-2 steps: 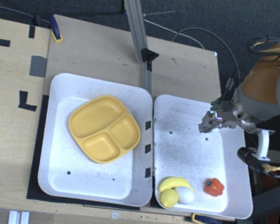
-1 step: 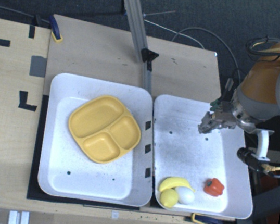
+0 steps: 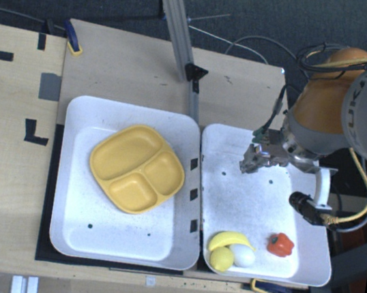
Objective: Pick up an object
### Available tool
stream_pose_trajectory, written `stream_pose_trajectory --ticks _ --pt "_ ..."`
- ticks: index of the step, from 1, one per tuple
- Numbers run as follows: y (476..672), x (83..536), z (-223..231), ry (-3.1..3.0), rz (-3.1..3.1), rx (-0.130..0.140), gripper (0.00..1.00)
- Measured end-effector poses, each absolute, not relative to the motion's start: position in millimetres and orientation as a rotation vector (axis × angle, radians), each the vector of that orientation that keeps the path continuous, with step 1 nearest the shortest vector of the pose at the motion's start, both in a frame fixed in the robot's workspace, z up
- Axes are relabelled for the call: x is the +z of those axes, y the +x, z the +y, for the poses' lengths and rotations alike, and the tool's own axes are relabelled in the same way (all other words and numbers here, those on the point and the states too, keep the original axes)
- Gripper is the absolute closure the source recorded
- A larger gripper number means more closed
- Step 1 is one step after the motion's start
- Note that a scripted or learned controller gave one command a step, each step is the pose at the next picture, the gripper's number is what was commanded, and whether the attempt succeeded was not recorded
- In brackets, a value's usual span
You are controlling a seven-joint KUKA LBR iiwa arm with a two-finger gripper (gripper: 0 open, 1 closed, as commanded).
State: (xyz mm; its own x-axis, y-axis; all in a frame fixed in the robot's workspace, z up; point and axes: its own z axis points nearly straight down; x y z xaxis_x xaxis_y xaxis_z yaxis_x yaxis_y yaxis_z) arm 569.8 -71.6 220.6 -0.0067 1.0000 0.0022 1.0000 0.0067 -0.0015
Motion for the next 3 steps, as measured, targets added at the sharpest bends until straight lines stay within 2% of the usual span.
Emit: stream_pose_trajectory --ticks 1,3 --pt "568.3 211 -20 -2.212 -2.227 0.001 1.00" --pt "558.6 227 73 -2.212 -2.228 0.000 1.00"
